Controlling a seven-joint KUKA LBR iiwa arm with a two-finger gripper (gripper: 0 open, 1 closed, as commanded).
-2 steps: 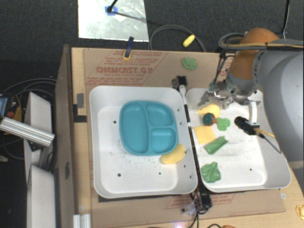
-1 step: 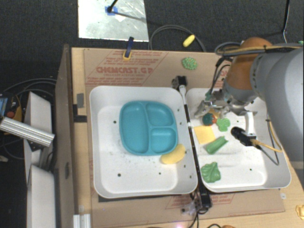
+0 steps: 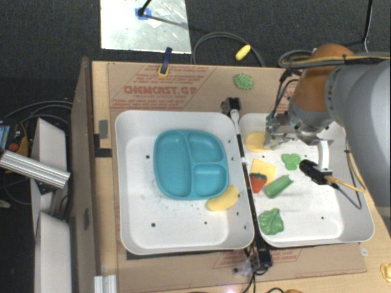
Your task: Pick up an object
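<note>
The gripper [image 3: 273, 137], its finger state not discernible, is seen just right of the yellow piece [image 3: 254, 141].

A single fixed camera is mounted above the counter [image 3: 159, 84] and looks down at a slant. Its frame takes in both white bins, the left bin [image 3: 131, 182] and the right bin [image 3: 330, 224], in full (plus surrounding dark floor [image 3: 43, 35] at top and left). The arm [image 3: 357, 96] enters from the frame's right side, near the lens.
</note>
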